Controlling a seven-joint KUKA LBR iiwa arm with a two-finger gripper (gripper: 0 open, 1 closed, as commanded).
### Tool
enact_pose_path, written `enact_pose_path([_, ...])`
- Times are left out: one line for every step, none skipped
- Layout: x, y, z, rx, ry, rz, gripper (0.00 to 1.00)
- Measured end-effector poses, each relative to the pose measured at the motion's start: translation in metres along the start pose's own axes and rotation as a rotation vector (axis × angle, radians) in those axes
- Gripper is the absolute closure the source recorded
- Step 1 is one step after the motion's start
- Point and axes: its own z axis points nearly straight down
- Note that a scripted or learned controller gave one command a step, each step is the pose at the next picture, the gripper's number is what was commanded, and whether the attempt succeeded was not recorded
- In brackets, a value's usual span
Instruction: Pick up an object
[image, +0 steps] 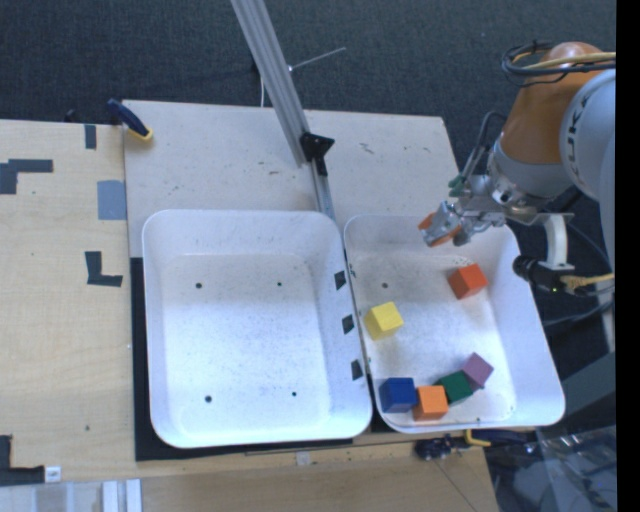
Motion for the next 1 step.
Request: enact_pose_path([-0.0053, -0.0002, -0.0618, -0.002, -0.001, 0.000, 1.00])
